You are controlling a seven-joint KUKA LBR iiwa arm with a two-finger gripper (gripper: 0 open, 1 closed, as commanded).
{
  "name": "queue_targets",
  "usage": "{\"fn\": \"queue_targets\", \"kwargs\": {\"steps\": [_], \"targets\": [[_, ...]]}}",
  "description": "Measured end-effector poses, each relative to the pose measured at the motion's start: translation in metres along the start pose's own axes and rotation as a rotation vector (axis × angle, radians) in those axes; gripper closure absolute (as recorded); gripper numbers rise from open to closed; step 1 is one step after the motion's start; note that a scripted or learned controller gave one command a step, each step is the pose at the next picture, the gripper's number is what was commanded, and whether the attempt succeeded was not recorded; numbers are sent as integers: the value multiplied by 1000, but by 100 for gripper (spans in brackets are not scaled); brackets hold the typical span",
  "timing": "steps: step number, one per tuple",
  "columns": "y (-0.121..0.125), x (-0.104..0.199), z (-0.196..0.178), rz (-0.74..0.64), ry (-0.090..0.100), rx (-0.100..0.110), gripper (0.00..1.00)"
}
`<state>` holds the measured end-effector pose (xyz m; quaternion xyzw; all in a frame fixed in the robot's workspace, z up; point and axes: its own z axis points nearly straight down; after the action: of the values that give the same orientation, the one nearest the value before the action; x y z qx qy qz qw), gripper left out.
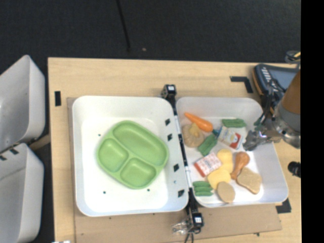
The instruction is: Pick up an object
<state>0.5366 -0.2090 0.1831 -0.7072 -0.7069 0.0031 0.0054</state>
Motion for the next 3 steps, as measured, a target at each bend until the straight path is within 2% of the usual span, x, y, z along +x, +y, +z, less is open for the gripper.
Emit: {"fn": "queue_targets", "kwargs": {"steps": [1, 2, 3], "targets": [[97, -20, 84, -6, -7, -19, 100], [1, 52, 83, -1, 0, -5, 100], [-20, 113, -46, -8, -3, -25, 100]]}}
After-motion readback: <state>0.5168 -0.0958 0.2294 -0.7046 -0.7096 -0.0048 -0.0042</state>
